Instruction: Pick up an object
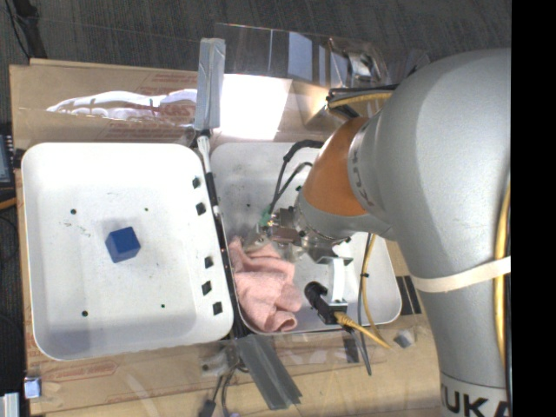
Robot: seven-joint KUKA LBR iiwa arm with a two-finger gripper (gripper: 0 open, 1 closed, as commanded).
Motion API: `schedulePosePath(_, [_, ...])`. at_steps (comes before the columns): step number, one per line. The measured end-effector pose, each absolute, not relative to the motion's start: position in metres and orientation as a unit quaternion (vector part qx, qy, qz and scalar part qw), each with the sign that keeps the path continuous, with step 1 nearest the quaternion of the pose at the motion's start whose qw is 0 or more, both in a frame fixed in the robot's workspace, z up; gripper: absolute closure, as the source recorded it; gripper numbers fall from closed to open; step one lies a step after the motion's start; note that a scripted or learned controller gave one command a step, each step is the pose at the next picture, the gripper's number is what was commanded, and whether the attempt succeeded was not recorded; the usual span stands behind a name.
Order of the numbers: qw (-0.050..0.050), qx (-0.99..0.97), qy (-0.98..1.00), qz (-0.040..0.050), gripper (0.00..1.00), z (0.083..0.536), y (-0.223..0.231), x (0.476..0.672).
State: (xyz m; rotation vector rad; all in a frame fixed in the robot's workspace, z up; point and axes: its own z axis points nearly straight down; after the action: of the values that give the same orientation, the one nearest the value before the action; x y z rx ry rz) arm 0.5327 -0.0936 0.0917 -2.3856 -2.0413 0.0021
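A small blue cube (123, 243) sits by itself on the floor of the left bin (52, 181), a little left of the bin's middle, resting flat on one face and turned slightly askew to the bin's walls, well apart from all of them. A crumpled pink cloth (265, 289) lies bunched in soft folds in the right bin (239, 168), pressed into its near left corner against the wall beside the divider between the two bins, its upper edge reaching under the arm's wrist.
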Motion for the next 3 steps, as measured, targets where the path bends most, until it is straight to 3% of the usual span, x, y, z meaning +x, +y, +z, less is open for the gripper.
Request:
schedulePosePath(1, [0.001, -0.76, -0.65, 0.0006, 0.0, 0.092, -0.094, 0.533])
schedulePosePath(2, [0.001, -0.712, -0.702, 0.0003, 0.0, 0.092, -0.108, 0.584])
schedulePosePath(3, [0.0, -0.687, -0.726, 0.0002, 0.0, 0.093, -0.097, 0.594])
